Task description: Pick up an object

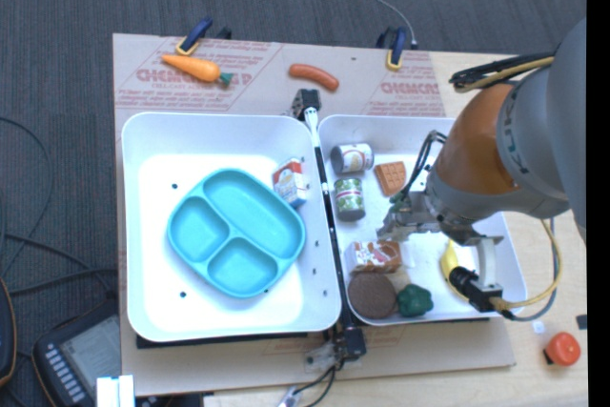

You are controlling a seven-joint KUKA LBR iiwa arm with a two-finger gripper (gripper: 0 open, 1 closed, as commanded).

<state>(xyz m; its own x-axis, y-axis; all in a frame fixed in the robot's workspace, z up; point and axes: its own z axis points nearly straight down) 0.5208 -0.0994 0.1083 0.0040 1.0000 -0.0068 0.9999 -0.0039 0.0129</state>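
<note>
The right bin (496, 295) holds a silver can (351, 157), a green-labelled jar (349, 196), a tan cracker (390, 176), a red and white packet (374, 254), a brown round patty (372, 295), a dark green lump (414, 300) and a yellow banana (450, 260). My gripper (398, 222) hangs low in the middle of this bin. It is just above the packet, right of the jar and below the cracker. The grey wrist and orange band cover the bin's right half.
The left bin (152, 148) carries a blue divided plate (235, 232) and a small carton (291, 183) by the shared wall. A carrot (195, 68) and a sausage (314, 76) lie on the board behind the bins. An orange ball (562, 350) sits at the bench's right front.
</note>
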